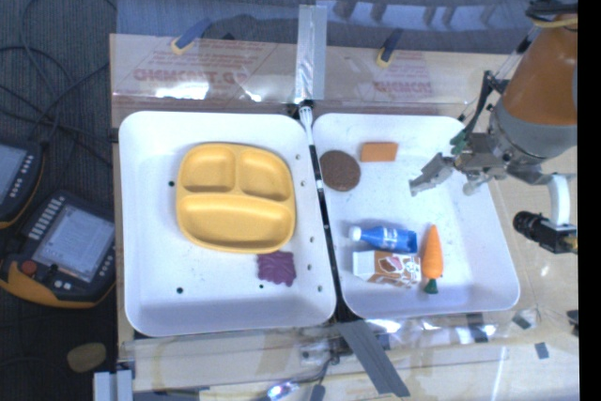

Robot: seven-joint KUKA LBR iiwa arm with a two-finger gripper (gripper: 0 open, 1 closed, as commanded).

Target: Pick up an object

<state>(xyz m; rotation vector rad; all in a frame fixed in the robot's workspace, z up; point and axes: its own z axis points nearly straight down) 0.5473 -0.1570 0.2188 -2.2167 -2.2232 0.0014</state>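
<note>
My gripper (pixel 449 177) hangs over the right part of the right bin (pixel 488 296), its two fingers spread apart and nothing between them. Below it, near the bin's front, lie a blue bottle (pixel 385 238), a small brown-and-white carton (pixel 387 267) and an orange carrot (pixel 431 255). A brown round cookie (pixel 340 170) and an orange block (pixel 378 151) rest at the back of that bin, left of the gripper. The left bin (pixel 150 296) holds a yellow divided plate (pixel 235 197) and a purple bunch of grapes (pixel 277 269).
A metal divider strip (pixel 311 61) stands at the back between the bins. A teach pendant (pixel 58 249) and cables lie on the floor to the left. Brown board with tape lies behind the bins.
</note>
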